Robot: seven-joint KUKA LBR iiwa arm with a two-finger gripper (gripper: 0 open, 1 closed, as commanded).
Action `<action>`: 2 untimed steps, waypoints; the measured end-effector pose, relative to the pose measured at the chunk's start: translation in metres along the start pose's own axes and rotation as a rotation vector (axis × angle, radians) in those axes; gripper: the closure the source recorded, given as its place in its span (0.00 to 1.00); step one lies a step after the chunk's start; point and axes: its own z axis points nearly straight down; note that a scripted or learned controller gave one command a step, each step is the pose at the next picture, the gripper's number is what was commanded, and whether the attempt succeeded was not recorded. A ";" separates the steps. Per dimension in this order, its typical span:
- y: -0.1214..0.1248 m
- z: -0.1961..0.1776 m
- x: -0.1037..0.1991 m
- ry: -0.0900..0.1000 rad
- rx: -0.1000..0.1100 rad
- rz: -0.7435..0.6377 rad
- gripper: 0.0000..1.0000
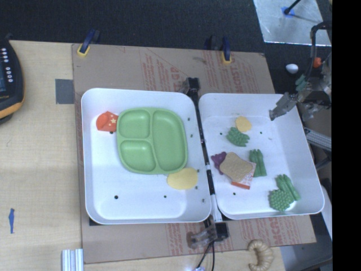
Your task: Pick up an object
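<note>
My gripper (280, 107) hangs over the far right rim of the right bin (299, 145), with nothing seen in it. Below and to its left in that bin lie a small yellow piece (243, 123) and a dark green leafy piece (237, 136). Near the bin's middle a tan bread slice (236, 166) rests partly on a purple piece (218, 158), with a green asparagus bundle (258, 162) beside it. A green broccoli-like piece (284, 192) sits at the front right corner.
The left bin (101, 191) holds a green divided plate (152, 140), a red piece (106, 121) at its far left and a yellow piece (183, 178) in front. A control pendant (8, 78) lies on the bench's left edge. A tan curled object (260, 254) lies in front of the bins.
</note>
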 end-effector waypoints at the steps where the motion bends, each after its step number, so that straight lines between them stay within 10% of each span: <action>1: -0.006 0.122 0.022 0.004 0.013 -0.001 0.00; 2: -0.027 0.204 -0.005 0.002 0.009 0.002 0.00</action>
